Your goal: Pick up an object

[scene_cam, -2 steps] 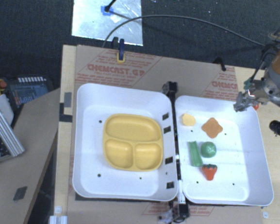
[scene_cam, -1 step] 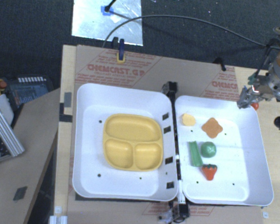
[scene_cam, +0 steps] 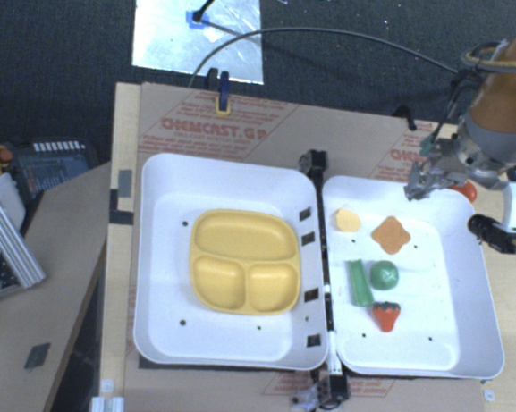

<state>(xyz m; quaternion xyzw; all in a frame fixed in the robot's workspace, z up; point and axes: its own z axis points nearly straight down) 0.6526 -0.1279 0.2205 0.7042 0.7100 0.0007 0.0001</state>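
Bins sit side by side on my bench feed, and the arm [scene_cam: 510, 97] reaches in from the right, its claw [scene_cam: 418, 190] poised over the far edge of the right bin [scene_cam: 460, 353]. I cannot tell how the claw stands, since from this angle its tip is a dark blur against the cardboard and the bin rim. I see nothing I could call held. The things to pick all lie in the right bin, nearer to me than the claw. The orange cracker-shaped piece [scene_cam: 391, 235] is the closest to it, just below and slightly left of the tip. The pale yellow piece [scene_cam: 348, 220] lies left of that, near the divide between the bins. Further toward me, the green ball [scene_cam: 384, 275] touches or almost touches the green stick [scene_cam: 358, 282] on its left, and the red strawberry-like piece [scene_cam: 387, 316] lies just below the ball. A small red-orange thing [scene_cam: 464, 188] peeks out just right of the claw, at the bin's far rim; the wrist covers most of it and I cannot say what it is. The left bin [scene_cam: 153, 326] holds a yellow divided tray [scene_cam: 244, 260], well apart from the claw. The arm's upper part is cut off by the picture's top right corner.
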